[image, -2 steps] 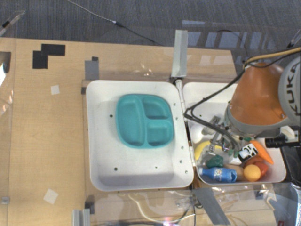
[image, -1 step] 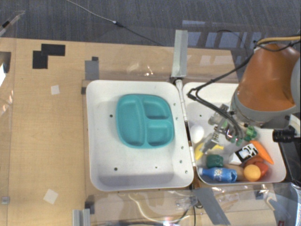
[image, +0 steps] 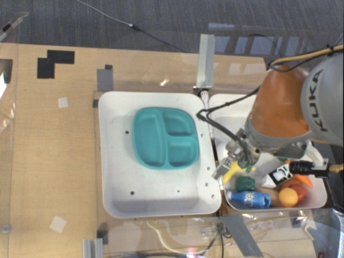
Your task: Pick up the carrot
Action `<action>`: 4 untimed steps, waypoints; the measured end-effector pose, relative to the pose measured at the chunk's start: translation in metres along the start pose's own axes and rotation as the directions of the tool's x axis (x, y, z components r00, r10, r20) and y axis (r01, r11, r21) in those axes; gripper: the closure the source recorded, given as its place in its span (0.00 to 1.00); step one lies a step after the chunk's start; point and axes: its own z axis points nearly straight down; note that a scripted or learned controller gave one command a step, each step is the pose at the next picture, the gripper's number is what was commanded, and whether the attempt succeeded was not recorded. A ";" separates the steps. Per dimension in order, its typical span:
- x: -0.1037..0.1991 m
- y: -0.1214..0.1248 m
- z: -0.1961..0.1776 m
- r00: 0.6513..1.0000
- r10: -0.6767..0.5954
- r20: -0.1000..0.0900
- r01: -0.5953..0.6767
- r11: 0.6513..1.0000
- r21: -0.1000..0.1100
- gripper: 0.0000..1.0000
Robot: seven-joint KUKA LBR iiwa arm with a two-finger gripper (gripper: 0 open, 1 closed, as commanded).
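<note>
1. A teal divided plate [image: 164, 137] is seen lying in the left bin [image: 115, 198].
2. The gripper [image: 232, 164] is seen at the right bin's [image: 318, 200] left side, over a yellow item [image: 230, 173]; its state cannot be told.
3. A green item [image: 246, 183], a blue bottle [image: 250, 199] and an orange ball [image: 288, 197] are found near.
4. The carrot [image: 302, 180] is seen at the far right, partly hidden by the arm [image: 290, 104].

Left bin [image: 115, 198], white, centre of frame: holds one teal divided plate [image: 164, 137], three compartments. Right bin [image: 317, 198], lower right: yellow item [image: 231, 171] at its left side, green item [image: 246, 183] beside it, blue bottle [image: 250, 199] along the near wall, orange ball [image: 288, 197], carrot [image: 302, 180] at right. Arm [image: 293, 104], grey with orange band, over the right bin; gripper [image: 235, 157] just above the yellow item. Wooden surface [image: 48, 160] beneath.
</note>
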 end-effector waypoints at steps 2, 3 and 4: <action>-0.015 0.008 0.002 0.868 0.496 0.001 -0.496 0.868 -0.001 0.00; -0.015 0.008 0.002 0.868 0.496 0.001 -0.496 0.868 -0.001 0.00; -0.015 0.008 0.002 0.868 0.496 0.001 -0.496 0.868 -0.001 0.00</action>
